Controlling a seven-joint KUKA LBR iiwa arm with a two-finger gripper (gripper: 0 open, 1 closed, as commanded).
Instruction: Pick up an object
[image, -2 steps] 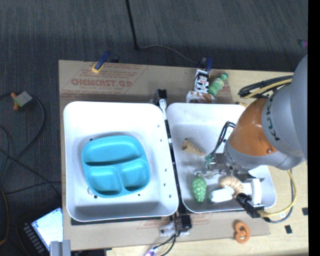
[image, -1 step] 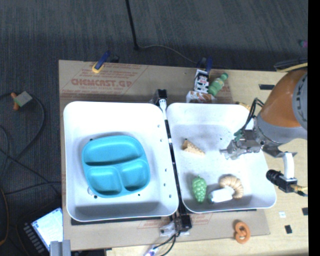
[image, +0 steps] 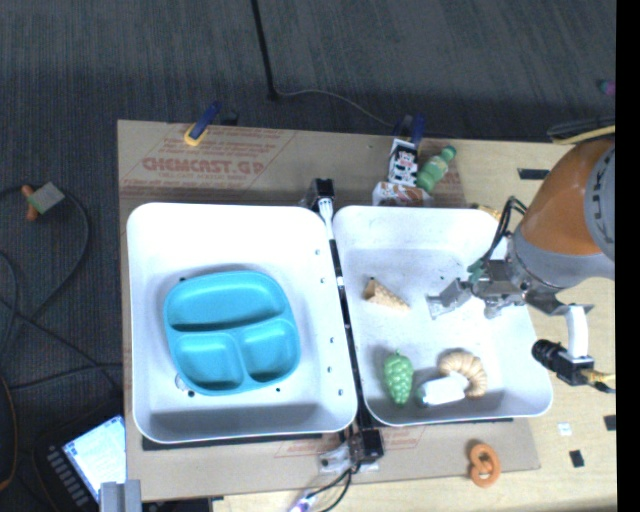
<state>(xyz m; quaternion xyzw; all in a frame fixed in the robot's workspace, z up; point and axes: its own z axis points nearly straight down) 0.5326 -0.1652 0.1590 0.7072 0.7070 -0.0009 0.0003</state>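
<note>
Pincer (image: 462, 296): over right bin (image: 420, 232), near its right wall; finger state cannot be told; nothing seen between them. Right bin contents: cone (image: 384, 293) at centre-left, apart from the pincer; green grapes (image: 398, 377), white piece (image: 441, 391) and tan pastry (image: 466, 366) clustered along the near wall. Open floor: far half. Left bin (image: 150, 240): blue divided tray (image: 232, 331), margins bare on all sides

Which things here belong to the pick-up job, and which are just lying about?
Job:
end effector
cone
green grapes
croissant
white block
right bin

Lying about:
blue divided tray
left bin
orange ring
green bottle
</note>
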